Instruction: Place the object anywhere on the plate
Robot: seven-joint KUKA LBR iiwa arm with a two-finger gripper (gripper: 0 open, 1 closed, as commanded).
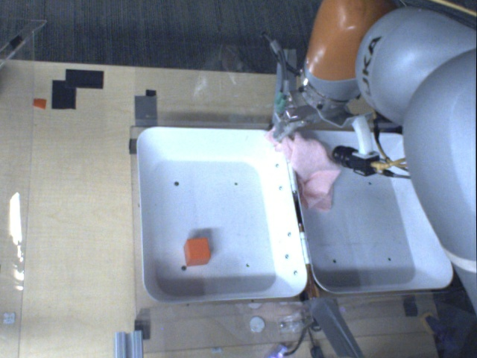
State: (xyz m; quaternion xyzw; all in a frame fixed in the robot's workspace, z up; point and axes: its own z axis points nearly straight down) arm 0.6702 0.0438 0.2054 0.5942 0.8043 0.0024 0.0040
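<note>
Over bins' divider, gripper (284, 129) clasps pink cloth (313, 170)

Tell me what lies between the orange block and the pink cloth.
In the camera view, bare white bin floor, then the rims where both bins meet, separate the block from the cloth.

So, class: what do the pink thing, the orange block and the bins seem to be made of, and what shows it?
Pink thing: probably soft cloth, matte; it droops in folds below the hand.
Orange block: looks rigid, matte, with straight edges; foam, wood or plastic, which I cannot tell.
Left bin and right bin: likely white plastic, smooth, with rounded moulded corners and a faint sheen.
</note>
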